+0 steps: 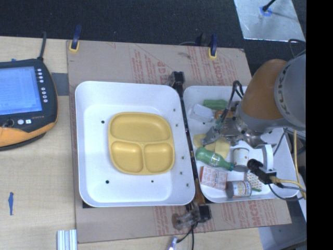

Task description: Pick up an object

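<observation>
The right bin (279, 193) holds a heap of small items. Among them are a green bottle (213, 158) lying on its side, a small jar (239, 188) with a dark lid, a red-and-white packet (213, 177), a white cylinder (240, 155), a green item (214, 103) at the far side and a white wrapper (202, 113). My gripper (214, 134) is down in this bin, its dark fingers pointing left just above the green bottle. The arm's grey wrist and orange band (263, 92) hide the bin's right half.
The left bin (88, 139) holds a yellow divided tray (141, 142). A teach pendant (23, 100) lies on the bench at far left. Clamps (75, 38) pin the cardboard at the back. A cable (283, 184) loops over the right bin's near corner.
</observation>
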Robot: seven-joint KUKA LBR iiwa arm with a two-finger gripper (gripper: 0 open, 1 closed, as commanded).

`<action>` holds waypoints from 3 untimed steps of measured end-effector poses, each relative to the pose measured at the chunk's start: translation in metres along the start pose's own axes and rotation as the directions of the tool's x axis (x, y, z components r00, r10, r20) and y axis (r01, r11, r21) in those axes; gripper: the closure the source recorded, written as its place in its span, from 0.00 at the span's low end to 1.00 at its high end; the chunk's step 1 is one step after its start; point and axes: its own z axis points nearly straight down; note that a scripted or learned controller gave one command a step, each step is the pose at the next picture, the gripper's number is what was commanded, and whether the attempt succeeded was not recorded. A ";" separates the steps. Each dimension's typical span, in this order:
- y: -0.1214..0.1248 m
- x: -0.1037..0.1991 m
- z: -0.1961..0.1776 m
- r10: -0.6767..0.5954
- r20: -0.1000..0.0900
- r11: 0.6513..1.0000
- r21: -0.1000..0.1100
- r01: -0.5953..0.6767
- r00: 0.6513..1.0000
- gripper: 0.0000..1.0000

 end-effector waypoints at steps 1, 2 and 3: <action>0.002 -0.003 -0.014 -0.003 0.006 1.000 -0.007 0.003 1.000 1.00; 0.001 -0.001 -0.011 -0.004 0.003 1.000 -0.001 0.004 1.000 0.00; 0.001 -0.002 -0.021 -0.007 0.005 1.000 0.000 0.007 1.000 1.00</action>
